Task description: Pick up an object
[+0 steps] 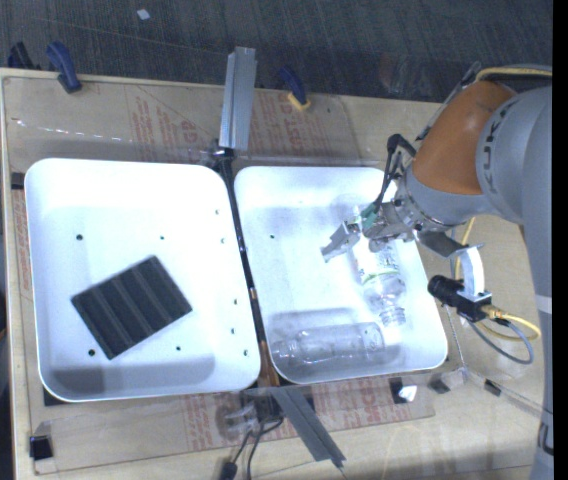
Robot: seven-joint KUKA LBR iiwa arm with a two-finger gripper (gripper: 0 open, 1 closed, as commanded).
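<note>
The left bin (124, 278) held one flat, ribbed black panel (131, 306), lying at a slant near its middle. The right bin (264, 268) held two clear plastic bottles: the larger (326, 346) lay on its side along the near wall, and the smaller (382, 283) lay lengthwise toward the right wall. My gripper (349, 238) hung over the right bin, just above the smaller bottle's upper end, fingers apart and gripping nothing.

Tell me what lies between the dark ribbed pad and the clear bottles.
In the camera view, bare white floor, then the two bins' adjoining rims, separate the dark ribbed pad from the clear bottles.
</note>
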